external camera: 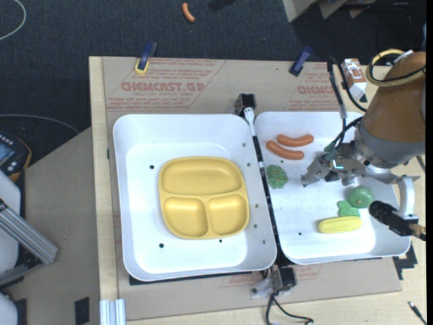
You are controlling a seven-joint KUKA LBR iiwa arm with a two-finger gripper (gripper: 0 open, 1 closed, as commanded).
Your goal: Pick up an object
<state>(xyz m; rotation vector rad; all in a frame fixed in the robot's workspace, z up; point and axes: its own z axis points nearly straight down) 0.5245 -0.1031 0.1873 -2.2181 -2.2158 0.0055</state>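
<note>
In the right bin point(298, 239) lie two orange sausages point(291, 145) at the far left, a green broccoli piece point(276, 176) near the left wall, a green round vegetable point(358, 198) and a yellow corn cob point(339, 225) near the front. My gripper point(323, 170) hangs over the middle of this bin, right of the broccoli and below the sausages. Nothing shows between its fingers.
The left bin point(135, 147) holds a yellow divided plate point(203, 196). Black clamps sit between the bins at the back point(246, 104) and front point(284, 276). The arm's orange band point(399, 107) looms over the right bin's far right side.
</note>
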